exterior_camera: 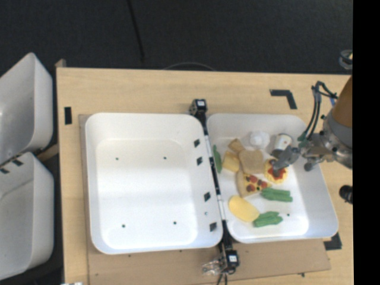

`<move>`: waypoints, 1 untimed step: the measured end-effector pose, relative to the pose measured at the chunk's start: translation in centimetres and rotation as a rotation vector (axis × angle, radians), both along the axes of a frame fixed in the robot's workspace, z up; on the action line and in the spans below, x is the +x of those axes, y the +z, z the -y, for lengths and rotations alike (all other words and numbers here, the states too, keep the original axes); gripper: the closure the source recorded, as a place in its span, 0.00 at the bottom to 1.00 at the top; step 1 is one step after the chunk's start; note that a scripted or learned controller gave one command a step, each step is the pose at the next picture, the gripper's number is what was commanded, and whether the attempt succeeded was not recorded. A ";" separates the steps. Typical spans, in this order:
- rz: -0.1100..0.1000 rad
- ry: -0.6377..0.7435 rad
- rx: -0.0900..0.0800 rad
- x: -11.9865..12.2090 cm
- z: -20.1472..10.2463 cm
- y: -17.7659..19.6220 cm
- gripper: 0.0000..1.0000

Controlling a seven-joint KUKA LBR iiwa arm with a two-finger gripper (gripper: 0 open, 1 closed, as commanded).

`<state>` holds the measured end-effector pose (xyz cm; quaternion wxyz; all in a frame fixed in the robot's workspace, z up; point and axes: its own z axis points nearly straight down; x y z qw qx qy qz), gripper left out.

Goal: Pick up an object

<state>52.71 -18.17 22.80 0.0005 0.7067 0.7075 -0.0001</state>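
The arm enters from the right and holds its gripper (284, 159) low over the right bin (317, 215), above the far-right part of a pile of toy food. Whether the claw is spread or pressed together cannot be told from this angle.

The nearest candidate is a small red-and-yellow piece (276, 173), which lies directly under the gripper, touching or nearly so. A green pod (277, 194) lies just in front of it, a tan slab (250, 160) lies beside it, and a white cup-like item (281, 141) sits just behind.

Risks, as judged from this layout:
- The pieces are crowded. A descent may land on two items at once and grip neither.
- The red-and-yellow piece looks small and low, so it may slip out on closing.
- Contact may push neighbours towards the bin wall.

The left bin (95, 177) holds nothing to pick.
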 end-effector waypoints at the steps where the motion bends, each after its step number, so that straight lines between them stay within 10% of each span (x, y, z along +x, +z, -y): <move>1: -0.007 0.004 0.003 -0.8 -5.1 -13.4 0.00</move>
